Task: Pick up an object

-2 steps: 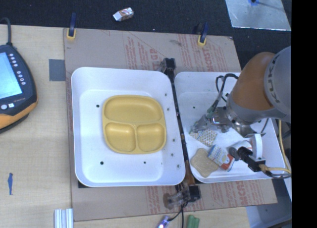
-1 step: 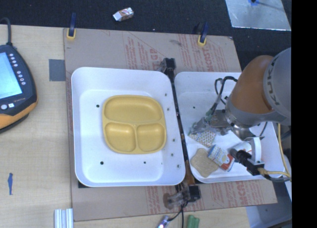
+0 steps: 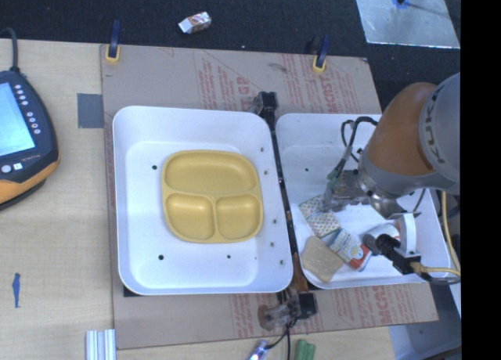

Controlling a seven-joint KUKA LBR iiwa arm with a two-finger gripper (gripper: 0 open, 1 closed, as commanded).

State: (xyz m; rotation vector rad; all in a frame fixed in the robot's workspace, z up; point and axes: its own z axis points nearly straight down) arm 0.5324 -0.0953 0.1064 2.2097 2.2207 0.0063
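In the right bin (image 3: 313,138) lies a small heap of things: a pale patterned packet (image 3: 316,213), a colourful packet (image 3: 343,242) with a red end, and a tan square pad (image 3: 318,260) at the front edge. My gripper (image 3: 337,192) reaches in from the right and sits low in the bin, just above the right of the patterned packet. The grey and orange wrist (image 3: 399,147) covers the bin's right half and hides whatever lies beneath it.
The left bin (image 3: 133,194) holds a yellow divided plate (image 3: 211,195). A rail with a black clip (image 3: 267,103) runs between the bins. A teach pendant (image 3: 19,135) rests on the bench at far left. A small wrapper (image 3: 195,23) lies on the dark floor behind.
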